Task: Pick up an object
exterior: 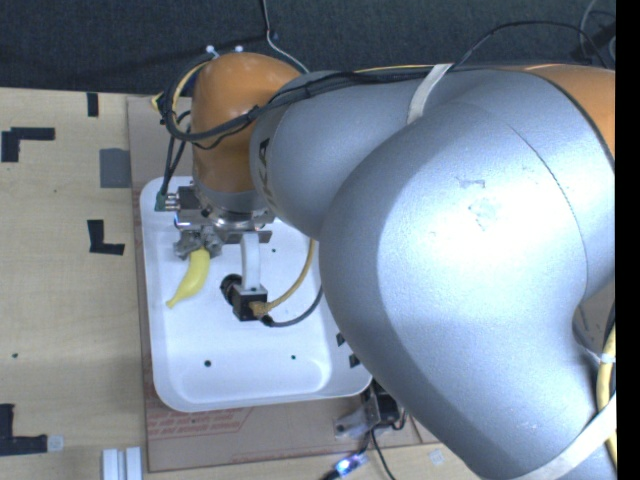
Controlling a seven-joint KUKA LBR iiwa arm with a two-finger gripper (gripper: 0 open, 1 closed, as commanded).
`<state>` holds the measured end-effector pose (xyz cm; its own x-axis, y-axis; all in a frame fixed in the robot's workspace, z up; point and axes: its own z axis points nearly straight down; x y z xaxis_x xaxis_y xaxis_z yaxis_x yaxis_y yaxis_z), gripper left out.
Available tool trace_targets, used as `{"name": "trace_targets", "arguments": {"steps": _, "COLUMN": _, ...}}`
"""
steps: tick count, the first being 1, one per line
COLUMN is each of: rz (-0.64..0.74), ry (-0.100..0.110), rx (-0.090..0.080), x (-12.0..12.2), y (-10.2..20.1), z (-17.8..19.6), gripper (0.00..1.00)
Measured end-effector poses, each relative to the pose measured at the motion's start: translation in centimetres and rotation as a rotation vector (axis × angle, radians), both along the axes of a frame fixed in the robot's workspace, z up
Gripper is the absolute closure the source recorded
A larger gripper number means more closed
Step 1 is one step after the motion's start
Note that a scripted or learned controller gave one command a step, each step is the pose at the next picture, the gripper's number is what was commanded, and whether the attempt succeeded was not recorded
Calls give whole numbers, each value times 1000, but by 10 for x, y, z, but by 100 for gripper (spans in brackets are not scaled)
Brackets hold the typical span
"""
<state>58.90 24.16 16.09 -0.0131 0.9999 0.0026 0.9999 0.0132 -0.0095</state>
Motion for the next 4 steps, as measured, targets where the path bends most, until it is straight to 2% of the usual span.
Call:
{"name": "trace_targets", "arguments": {"steps": 1, "rz": -10, "ry": -26, "rx": 3, "x": 21, "y": -9, "z": 239, "gripper": 100}}
{"name": "trace_targets", "arguments": {"steps": 2, "rz": -12, "ry": 0, "rx": -7, "x": 40, "y": -9, "z": 140, "gripper": 100}}
{"name": "trace_targets", "arguments": {"steps": 3, "rz": -10, "ry": -8, "rx": -2, "x": 17, "y": -8, "z": 170, "gripper": 100}}
{"name": "trace_targets", "arguments": {"steps": 4, "rz": -12, "ry": -1, "rx": -7, "x": 38, "y": -9, "z": 91, "gripper": 100}}
